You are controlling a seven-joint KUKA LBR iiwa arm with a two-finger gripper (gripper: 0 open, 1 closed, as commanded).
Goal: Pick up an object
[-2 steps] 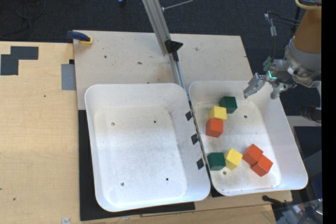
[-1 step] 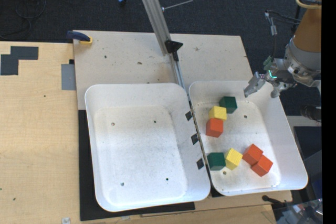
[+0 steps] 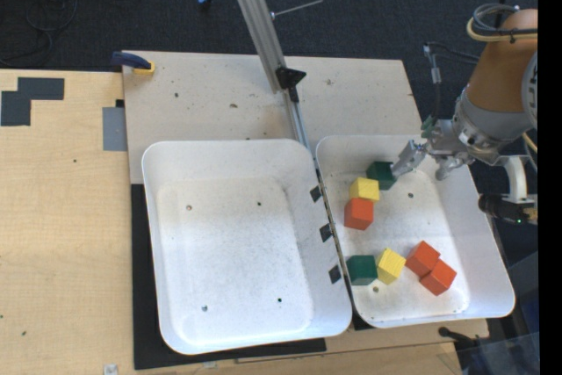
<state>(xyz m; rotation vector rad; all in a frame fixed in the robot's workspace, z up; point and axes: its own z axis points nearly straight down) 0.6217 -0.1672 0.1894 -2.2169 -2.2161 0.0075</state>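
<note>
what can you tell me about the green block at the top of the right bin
The dark green block is a small cube with a matte look, lying on the floor of the right bin near its upper part. The yellow block touches it on its lower left, with the orange-red block just below that. The gripper is close on its right, one finger reaching towards it; contact cannot be told.

Pale speckled tabletop (image 3: 351, 92) seen from above, two shallow white plastic bins resting on it side by side, left bin (image 3: 230, 243) beside right bin (image 3: 413, 228), small blue and yellow clamp (image 3: 133, 61) at its far left corner, slanted silver aluminium post (image 3: 259, 18) rising from its back.
</note>
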